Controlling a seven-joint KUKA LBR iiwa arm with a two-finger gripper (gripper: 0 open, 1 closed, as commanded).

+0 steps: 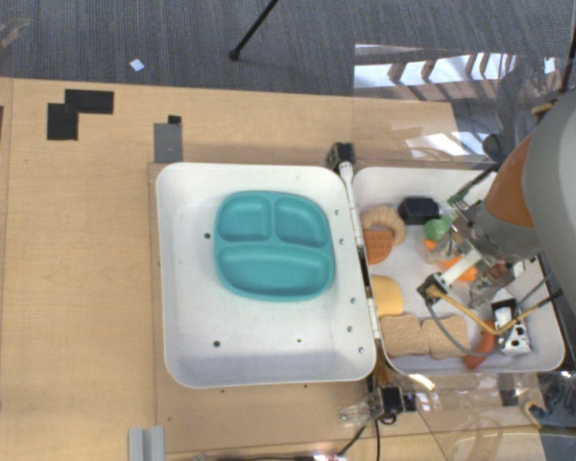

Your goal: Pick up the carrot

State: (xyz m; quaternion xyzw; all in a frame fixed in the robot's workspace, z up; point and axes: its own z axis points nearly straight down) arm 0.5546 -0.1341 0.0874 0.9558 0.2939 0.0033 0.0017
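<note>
The gripper [458, 275] hangs low over the right bin [557, 358], among the toy foods. The carrot [458, 257] appears as orange patches directly beneath and beside the gripper body, with a green top [437, 228] just up-left of it. Its long axis seems to run from upper left to lower right, though the gripper hides most of it. Finger spread cannot be determined. The teal divided plate [272, 245] sits in the left bin [182, 353], well apart.

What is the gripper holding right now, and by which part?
It cannot be told: the gripper sits low in the right bin over orange pieces, its hold hidden.
</note>
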